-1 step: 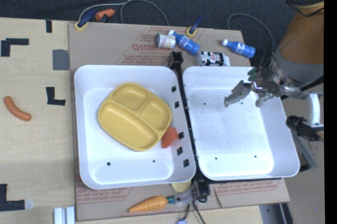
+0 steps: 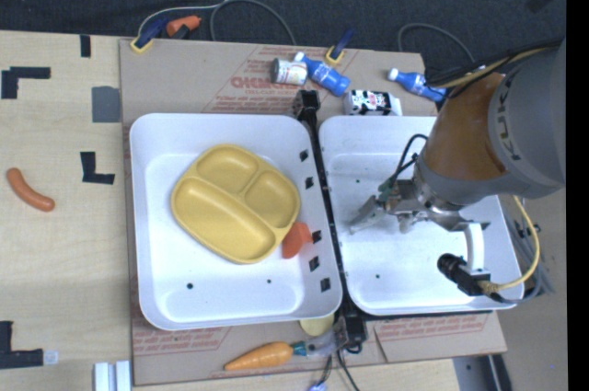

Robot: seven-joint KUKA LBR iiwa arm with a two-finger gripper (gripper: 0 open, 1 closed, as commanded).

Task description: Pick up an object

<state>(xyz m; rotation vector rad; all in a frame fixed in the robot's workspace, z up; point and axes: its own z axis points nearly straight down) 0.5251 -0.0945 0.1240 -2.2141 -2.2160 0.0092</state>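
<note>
Nearest you, a carrot (image 2: 260,355) lies on the bench. Your left bin (image 2: 147,196) holds a yellow divided plate (image 2: 236,201) with an orange-red piece (image 2: 295,240) touching it — the gripper (image 2: 363,214) hangs over the right bin (image 2: 405,288), fingers spread, pinching nothing.

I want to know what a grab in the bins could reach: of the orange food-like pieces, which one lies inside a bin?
The small orange-red piece, in the left bin against the yellow divided plate. The carrot and the sausage lie outside the bins.
</note>
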